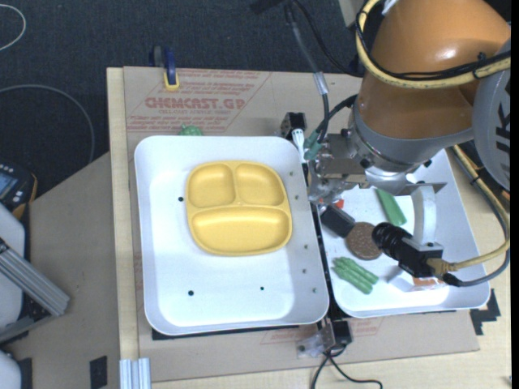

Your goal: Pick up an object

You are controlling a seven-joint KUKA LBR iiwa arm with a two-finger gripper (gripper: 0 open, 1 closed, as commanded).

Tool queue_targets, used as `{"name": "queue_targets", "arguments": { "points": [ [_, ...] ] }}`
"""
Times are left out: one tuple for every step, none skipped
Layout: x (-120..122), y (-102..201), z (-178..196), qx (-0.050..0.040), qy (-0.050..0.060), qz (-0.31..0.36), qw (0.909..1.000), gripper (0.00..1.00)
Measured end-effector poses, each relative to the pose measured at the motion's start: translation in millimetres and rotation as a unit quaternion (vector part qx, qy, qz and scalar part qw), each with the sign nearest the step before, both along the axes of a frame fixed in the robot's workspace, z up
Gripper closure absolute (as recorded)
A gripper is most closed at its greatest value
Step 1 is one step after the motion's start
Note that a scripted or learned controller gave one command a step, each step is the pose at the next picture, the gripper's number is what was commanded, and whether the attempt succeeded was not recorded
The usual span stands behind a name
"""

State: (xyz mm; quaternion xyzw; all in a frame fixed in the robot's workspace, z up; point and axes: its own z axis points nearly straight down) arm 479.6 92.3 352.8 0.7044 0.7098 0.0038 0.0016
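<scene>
Fingers of your gripper (pixel 326 186): whether parted or closed, you cannot tell, as it is hanging over the right bin (pixel 466 217). Cardboard (pixel 203 96) is covering the bench above dark carpet (pixel 73 31). A green pod (pixel 355 273) is lying there, slanting upper-left to lower-right.

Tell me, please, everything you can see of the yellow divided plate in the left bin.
The yellow divided plate is a rounded rectangle of smooth, slightly glossy material that looks like plastic. Raised ridges split it into three compartments: two smaller ones on the far side and one wide one on the near side. It lies flat and right way up on the floor of the left bin, toward its far half. Only the bin touches it.
</scene>
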Motion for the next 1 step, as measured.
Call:
{"name": "queue_targets", "arguments": {
  "points": [
    [0.2,24.3,64.8,-0.0005,0.0,-0.002,1.0,1.0]
  ]
}}
